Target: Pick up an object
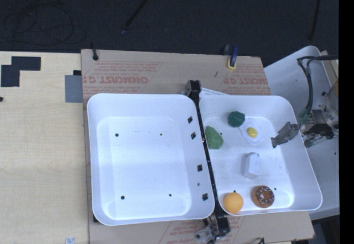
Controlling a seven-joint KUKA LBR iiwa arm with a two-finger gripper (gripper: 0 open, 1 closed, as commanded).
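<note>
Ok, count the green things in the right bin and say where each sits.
2. The dark green lump lies near the bin's far wall; the lighter green leafy piece lies against the divider side, left of the fried egg. None looks hidden.

Both bins, the left bin (pixel 144 160) and the right bin (pixel 293 182), looked like smooth white plastic with a soft sheen. Under them lay a sheet of brown cardboard (pixel 166 74), matt and printed with red lettering, on a bench (pixel 38 149) of pale wood-grain finish. In the right bin, the orange ball (pixel 233 202) looked smooth, the doughnut (pixel 263 196) glossy brown, and the two green lumps (pixel 213 138) dull and rough.
</note>
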